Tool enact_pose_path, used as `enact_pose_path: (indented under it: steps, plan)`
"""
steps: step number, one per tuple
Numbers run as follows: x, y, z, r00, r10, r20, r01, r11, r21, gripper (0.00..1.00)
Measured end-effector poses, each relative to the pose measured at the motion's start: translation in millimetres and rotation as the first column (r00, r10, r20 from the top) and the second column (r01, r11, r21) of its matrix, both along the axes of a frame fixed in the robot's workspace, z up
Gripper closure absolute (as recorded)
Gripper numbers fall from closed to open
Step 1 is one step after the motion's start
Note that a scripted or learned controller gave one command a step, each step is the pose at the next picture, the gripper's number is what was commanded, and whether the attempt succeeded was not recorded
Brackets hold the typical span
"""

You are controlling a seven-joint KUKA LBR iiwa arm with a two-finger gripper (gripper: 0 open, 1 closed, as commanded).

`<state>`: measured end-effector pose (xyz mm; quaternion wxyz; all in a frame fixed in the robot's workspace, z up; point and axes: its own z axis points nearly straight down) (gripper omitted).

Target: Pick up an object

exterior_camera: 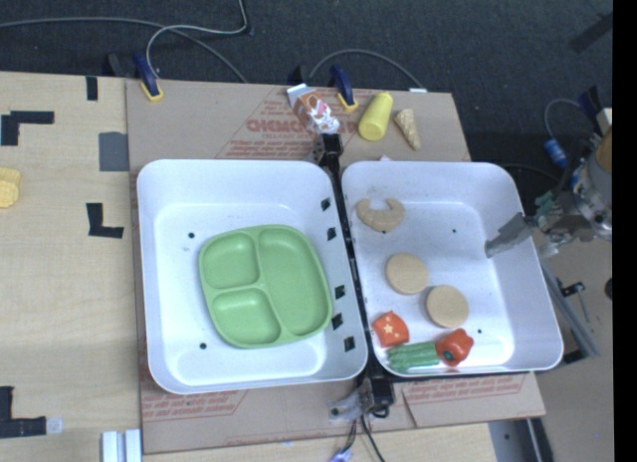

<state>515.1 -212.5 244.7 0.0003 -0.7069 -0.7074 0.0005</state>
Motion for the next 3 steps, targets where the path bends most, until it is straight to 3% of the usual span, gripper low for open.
enact_pose_path:
  steps: [1, 2, 3]
  plan:
    - [-22, 55, -90, 1.0, 0.001, -0.002, -0.001, 1.0, 0.002, 0.0]
    - [-13, 50, -159, 1.0, 0.0, 0.002, 0.0, 1.0, 0.0, 0.0]
    - [-13, 49, -149, 1.0, 0.0, 0.003, 0.0, 1.0, -0.002, 1.0]
